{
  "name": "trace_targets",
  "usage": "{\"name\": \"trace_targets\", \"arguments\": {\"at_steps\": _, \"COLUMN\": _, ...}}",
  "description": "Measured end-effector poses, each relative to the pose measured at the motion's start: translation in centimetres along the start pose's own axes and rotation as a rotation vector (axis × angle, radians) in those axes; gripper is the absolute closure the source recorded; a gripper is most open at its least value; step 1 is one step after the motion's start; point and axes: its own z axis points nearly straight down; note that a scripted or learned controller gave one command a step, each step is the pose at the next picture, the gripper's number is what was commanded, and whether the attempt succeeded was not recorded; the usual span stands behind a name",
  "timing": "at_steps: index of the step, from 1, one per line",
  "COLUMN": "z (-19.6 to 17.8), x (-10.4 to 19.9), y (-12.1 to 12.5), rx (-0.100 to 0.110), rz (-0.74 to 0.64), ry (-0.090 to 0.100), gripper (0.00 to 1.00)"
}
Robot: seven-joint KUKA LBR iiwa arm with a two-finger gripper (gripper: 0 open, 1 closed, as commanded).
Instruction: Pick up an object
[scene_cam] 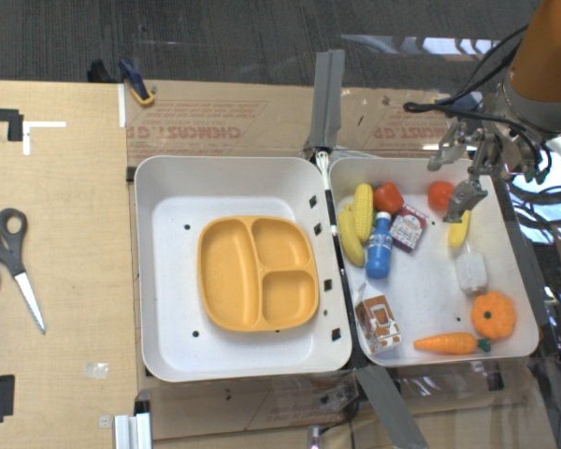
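The right bin [514,251] holds several toy foods: a yellow corn cob [363,208], a banana [349,239], a blue bottle [379,248], a red piece [388,197], a dark red packet [409,228], an orange-red ball [438,195], a small yellow piece [459,232], a white block [471,271], an orange pumpkin [494,314], a carrot [446,343] and a brown carton [379,324]. My gripper [455,183] hangs over the bin's far right part, just above the ball and the yellow piece. It is open, with nothing between its fingers.
The left bin [159,251] carries a yellow divided plate [259,272]. Scissors [14,260] lie on the wooden bench at far left. A grey bar [327,96] runs back from between the bins. Cables hang around the wrist at upper right.
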Motion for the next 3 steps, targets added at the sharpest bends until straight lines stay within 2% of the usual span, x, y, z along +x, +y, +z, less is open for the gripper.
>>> {"name": "trace_targets", "arguments": {"at_steps": 1, "z": 15.2, "x": -1.6, "y": -1.1, "rx": 0.001, "rz": 0.105, "ry": -0.004, "gripper": 0.00}}
{"name": "trace_targets", "arguments": {"at_steps": 2, "z": 16.8, "x": -1.7, "y": 3.9, "rx": 0.004, "rz": 0.329, "ry": 0.002, "gripper": 0.00}}
{"name": "trace_targets", "arguments": {"at_steps": 3, "z": 16.7, "x": 0.8, "y": -2.8, "rx": 0.001, "rz": 0.528, "ry": -0.001, "gripper": 0.00}}
